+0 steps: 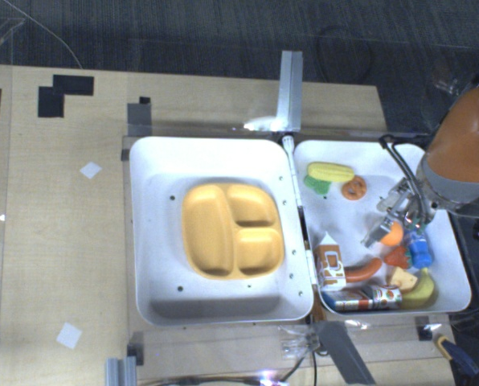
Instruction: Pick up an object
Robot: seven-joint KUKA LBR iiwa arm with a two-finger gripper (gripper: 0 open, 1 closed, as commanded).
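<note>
The right bin [456, 292] holds several toy foods. A yellow corn cob with a green end [329, 173] and a small brown ring [353, 188] lie at its far left. My gripper [378, 222] hangs low over the middle of this bin with its fingers spread, open, and nothing shows between them. A small orange piece [395, 233] sits just right of the lower finger, with a blue piece [419, 252] and a red piece [397, 256] beside it. The wrist hides part of that cluster.
Along the right bin's near edge lie a small carton [329, 265], a red sausage [363, 270], a dark bottle [370, 299] and a yellow-green banana [420, 289]. The left bin [155, 240] holds a yellow divided tray [230, 230]. A metal post [291, 91] stands behind the bins.
</note>
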